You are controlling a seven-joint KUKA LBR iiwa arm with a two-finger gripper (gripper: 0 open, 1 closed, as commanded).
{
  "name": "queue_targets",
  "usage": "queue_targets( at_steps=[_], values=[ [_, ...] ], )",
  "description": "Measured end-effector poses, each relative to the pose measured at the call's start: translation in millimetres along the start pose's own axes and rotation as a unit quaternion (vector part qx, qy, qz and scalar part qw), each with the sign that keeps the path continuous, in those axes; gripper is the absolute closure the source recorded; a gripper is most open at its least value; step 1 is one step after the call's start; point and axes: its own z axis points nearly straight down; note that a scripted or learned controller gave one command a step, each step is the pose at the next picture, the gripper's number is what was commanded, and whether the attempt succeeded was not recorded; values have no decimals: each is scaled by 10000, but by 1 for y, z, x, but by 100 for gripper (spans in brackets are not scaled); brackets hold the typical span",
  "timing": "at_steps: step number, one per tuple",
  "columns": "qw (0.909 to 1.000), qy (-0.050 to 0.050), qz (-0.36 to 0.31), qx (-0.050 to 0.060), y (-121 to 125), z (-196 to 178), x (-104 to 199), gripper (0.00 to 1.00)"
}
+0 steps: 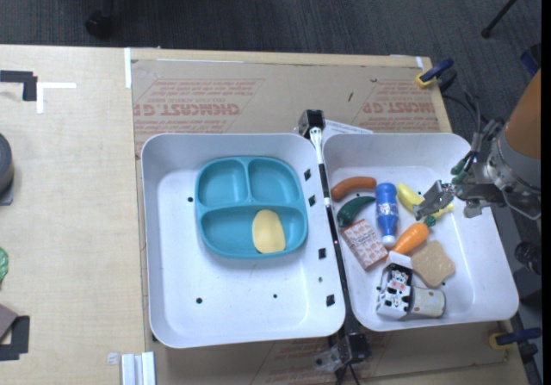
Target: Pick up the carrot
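My gripper hangs over the right bin, fingers spread, nothing between them. The carrot lies just below and to the left of it, beside the blue bottle and bread.

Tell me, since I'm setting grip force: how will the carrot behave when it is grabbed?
The carrot looks like a moulded toy, so probably stiff and light. Its tapered, rounded body may slip or squirt out of a pinch near the tip. It lies against the bread slice and blue bottle, so a nudge may shift those too.
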Motion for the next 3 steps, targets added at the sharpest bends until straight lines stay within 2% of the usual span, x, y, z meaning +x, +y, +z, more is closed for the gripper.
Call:
queue_targets(
  at_steps=[1,2,3],
  values=[
    [9989,4,479,5,26,115,14,0],
    [9783,8,2071,-23,-2,154,-30,0],
    [9777,6,2099,-36,0,145,-31,100]
  ],
)
